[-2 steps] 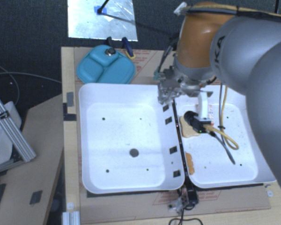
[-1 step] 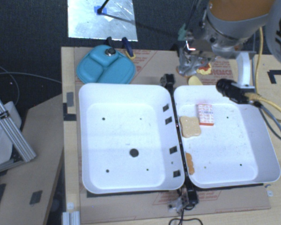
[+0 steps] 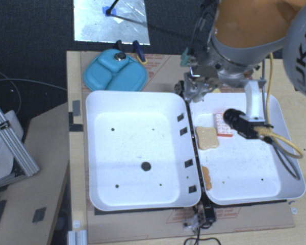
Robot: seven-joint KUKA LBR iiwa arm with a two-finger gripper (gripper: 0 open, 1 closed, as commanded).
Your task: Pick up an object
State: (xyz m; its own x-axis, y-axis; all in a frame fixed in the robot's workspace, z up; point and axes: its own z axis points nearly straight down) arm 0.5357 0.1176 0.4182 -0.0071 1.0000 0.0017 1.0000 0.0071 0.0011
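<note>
obstacles, referenced to the tan pad (image 3: pixel 207 137) on the floor of the right bin (image 3: pixel 245 188): a red-and-white packet (image 3: pixel 223 124) lies just beside the pad, to its right and slightly beyond it; contact between the two cannot be confirmed. a small brown piece (image 3: pixel 206 177) lies nearer the camera than the pad, against the same left wall. a dark disc (image 3: pixel 146 166) lies well left of the pad, in the left bin (image 3: pixel 107 137). a blue tray (image 3: pixel 115 71) sits outside both bins, far left of the pad and beyond it. a silver sheet (image 3: pixel 111 13) lies farther off in the same direction.

my gripper (image 3: pixel 194 90) hangs beyond the pad, over the far rim where the two bins meet. i cannot tell whether it is spread or pressed together. it stands apart from the pad and the packet.

clearances: the pad lies close to the wall on its left. open bin floor extends right of the pad and toward the camera, up to the near rim.
</note>
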